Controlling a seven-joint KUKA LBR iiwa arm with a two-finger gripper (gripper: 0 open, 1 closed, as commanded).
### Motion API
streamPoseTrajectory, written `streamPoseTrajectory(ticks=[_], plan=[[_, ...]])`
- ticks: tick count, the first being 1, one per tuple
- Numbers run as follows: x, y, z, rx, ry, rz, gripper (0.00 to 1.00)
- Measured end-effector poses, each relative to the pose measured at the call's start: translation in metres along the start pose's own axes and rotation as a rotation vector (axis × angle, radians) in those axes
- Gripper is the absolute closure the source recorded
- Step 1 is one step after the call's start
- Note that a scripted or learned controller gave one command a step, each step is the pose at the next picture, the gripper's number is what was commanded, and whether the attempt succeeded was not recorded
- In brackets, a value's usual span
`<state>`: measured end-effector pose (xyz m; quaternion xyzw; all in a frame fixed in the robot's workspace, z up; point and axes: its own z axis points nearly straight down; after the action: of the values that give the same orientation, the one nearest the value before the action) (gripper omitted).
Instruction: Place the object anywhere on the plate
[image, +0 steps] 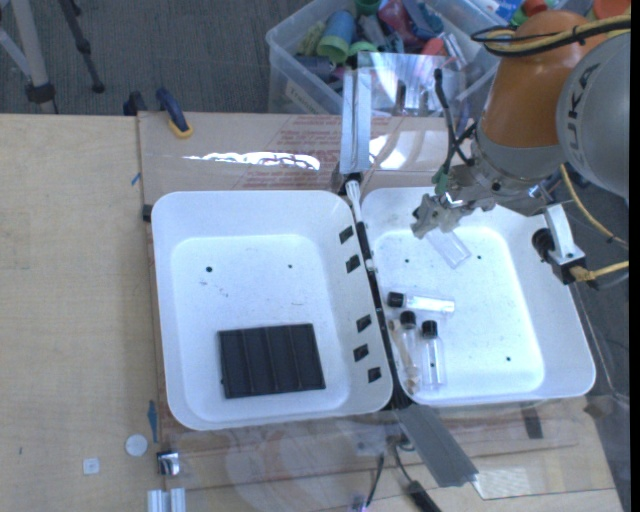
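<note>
Three vials (420, 330): clear, black-capped, lying close together in the right bin (560, 350) at about 7 o'clock from its middle.
Plate (271, 359): dark, ribbed, in the left bin (170, 300) toward 6 o'clock.
End effector (437, 222): up near 12 o'clock of the right bin, with something clear just below it; I cannot tell its opening or whether it holds that.
Step in hand, as I judge: securing one vial.
Doing it well: drop square across one vial's width, avoid its neighbours, lift clear of the divider (362, 290), then carry toward 9 o'clock.

One fixed camera looks down slantwise over both white bins (160, 300).
</note>
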<state>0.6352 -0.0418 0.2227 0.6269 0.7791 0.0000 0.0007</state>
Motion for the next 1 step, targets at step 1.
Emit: streamPoseTrajectory(ticks=[1], plan=[[0.0741,0.0103,-0.0738,-0.002,0.0,-0.076,1.0]])
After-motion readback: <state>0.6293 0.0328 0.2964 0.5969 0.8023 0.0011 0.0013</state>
